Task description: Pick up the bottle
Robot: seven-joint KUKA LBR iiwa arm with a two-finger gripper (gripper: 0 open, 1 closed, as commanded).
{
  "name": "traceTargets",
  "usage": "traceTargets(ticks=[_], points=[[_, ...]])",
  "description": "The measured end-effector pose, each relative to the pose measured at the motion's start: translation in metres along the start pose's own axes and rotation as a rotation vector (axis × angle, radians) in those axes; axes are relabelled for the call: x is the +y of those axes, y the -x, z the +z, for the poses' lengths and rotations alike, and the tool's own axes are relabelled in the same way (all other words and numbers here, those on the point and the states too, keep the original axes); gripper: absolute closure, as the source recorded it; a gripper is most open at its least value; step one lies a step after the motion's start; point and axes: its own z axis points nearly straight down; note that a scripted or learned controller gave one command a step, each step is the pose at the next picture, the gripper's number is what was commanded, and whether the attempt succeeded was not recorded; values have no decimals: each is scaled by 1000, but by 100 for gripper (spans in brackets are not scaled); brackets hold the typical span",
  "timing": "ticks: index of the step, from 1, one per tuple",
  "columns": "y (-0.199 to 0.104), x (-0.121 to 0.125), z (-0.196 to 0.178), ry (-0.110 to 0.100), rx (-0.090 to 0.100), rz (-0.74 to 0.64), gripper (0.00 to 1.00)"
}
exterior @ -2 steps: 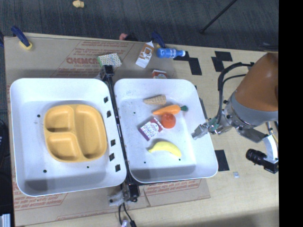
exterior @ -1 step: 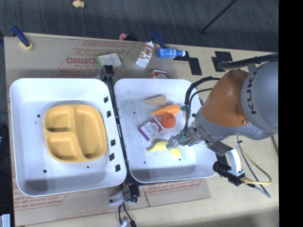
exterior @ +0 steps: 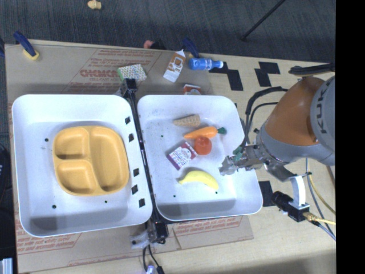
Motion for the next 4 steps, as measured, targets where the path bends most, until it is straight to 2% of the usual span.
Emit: traceTargets(ticks=[1, 2, 3, 4], points=[[-35, 3, -28, 2, 0, -60, 100], [-77, 6, 0, -1, 1, -123, 100], [-28, 2, -56, 0, 0, 166, 100], [-36, 2, -13, -3, 1, 97, 100]])
